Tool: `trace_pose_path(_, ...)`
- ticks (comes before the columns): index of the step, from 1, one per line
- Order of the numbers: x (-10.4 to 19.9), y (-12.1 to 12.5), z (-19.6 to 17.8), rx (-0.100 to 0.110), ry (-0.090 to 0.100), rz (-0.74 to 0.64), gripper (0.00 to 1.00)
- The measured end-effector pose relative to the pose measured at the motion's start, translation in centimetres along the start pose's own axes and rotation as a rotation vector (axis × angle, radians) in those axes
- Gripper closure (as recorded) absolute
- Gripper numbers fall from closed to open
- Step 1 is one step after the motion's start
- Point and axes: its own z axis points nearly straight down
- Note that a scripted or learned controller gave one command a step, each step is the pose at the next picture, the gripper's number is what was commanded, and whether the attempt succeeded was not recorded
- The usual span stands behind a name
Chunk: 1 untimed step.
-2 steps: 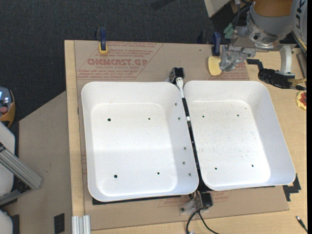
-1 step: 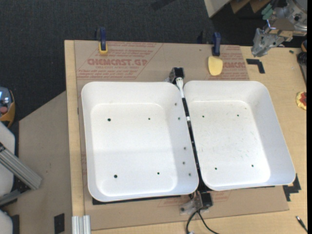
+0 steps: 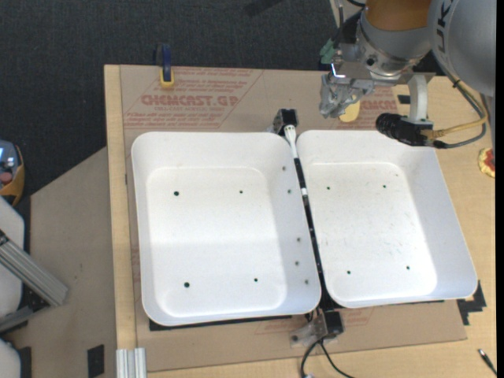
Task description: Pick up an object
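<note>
Hand [image 3: 340,105] hangs beyond right bin's [image 3: 449,235] far rim, fingers closed on small yellow object [image 3: 350,112] directly beneath it.

Two bins side by side, gripper behind them

We saw the gripper [image 3: 341,105] hanging over the bench [image 3: 197,101], just behind the right bin [image 3: 441,211]'s far rim; a small object [image 3: 350,113] sat at its fingertips, and the left bin [image 3: 150,211] lay to their left, nearer us.
</note>
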Motion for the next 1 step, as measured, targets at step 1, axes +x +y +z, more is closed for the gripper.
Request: trace_pose_path(1, -4.05, 0.03, -7.36, -0.017, -0.007, 0.014, 1.0)
